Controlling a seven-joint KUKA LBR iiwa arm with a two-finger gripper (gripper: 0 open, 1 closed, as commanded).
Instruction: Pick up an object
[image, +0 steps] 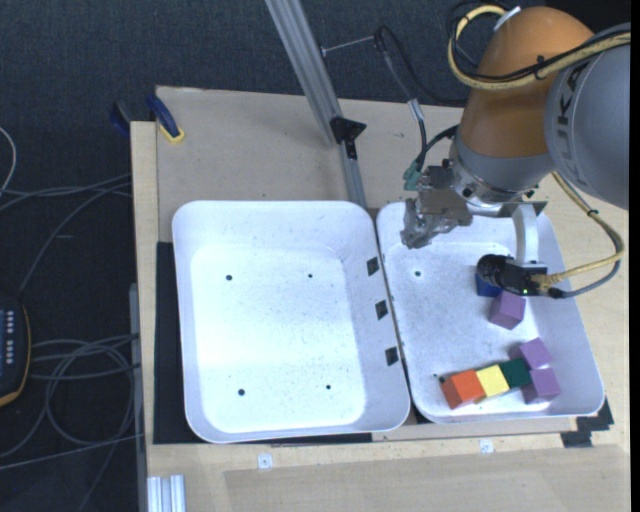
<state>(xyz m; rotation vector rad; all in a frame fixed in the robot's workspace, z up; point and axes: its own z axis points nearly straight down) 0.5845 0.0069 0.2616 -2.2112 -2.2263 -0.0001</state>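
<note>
We cannot tell the finger state of the gripper (420, 232) (blurred, over the right bin (570, 310)), while a blue block (487, 287) sits partly hidden behind 1 purple block (507, 309).

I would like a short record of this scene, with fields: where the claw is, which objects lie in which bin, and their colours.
claw: over the far left part of the right bin
right bin: holds all the objects seen
lone purple block: middle right of that bin
block row: orange, yellow, green, near front edge
purple blocks by row: at its right end
blue object: partly hidden under a black part
left bin: bare white floor with dark dots
</note>
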